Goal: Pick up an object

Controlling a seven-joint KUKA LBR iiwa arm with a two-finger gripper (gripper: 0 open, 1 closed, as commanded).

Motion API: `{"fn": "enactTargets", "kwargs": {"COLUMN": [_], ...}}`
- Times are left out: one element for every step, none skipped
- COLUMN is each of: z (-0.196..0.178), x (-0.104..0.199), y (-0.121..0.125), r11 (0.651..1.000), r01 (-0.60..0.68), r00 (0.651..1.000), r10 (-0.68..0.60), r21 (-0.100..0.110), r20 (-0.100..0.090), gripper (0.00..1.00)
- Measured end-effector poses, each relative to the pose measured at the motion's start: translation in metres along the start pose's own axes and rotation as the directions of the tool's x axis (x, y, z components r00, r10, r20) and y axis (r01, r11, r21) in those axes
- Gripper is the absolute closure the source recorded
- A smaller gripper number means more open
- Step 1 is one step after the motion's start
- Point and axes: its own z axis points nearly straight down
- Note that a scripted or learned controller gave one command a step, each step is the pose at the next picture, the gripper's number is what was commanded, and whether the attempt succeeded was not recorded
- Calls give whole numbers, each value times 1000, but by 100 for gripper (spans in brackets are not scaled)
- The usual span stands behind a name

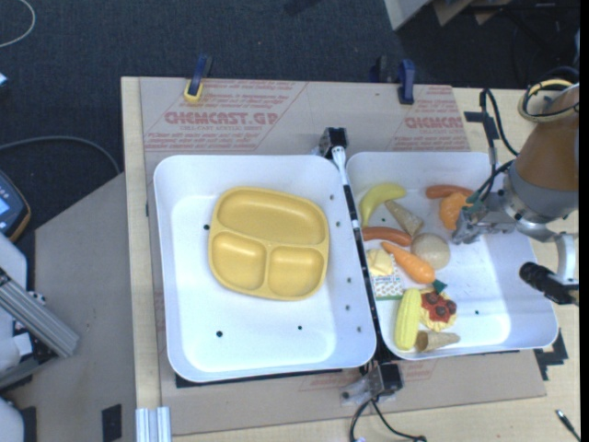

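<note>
Orange toy [452, 212] touching end effector [467, 225] in right bin [525, 313] | grip state: can't tell | yellow tray [269, 243] in left bin [184, 274]

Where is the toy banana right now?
In the camera view, the banana lies in the right bin, at its far left corner beside the divider, just above the hot dog.

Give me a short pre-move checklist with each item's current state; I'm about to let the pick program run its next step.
1. Gripper over the right bin: ok.
2. Object between its fingers: cannot tell.
3. Nearest target, the orange piece, close by the gripper: ok.
4. Target free of neighbours: not ok; the toy food is crowded, with the onion against the carrot.
5. Yellow divided plate flat in the left bin, out of the way: ok.
</note>
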Motion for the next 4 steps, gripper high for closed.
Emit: {"fn": "enactTargets", "kwargs": {"z": [-42,-103,-124,-114], "x": [3,-2,-3,45], "y": [0,-3,-2,-25], "r11": [1000,1000,1000,1000], "r01": [0,0,0,1], "r00": [1000,1000,1000,1000], "r10": [0,0,0,-1], "r21": [9,6,7,15], "r20": [2,3,3,-1], "gripper": [100,100,100,100]}}
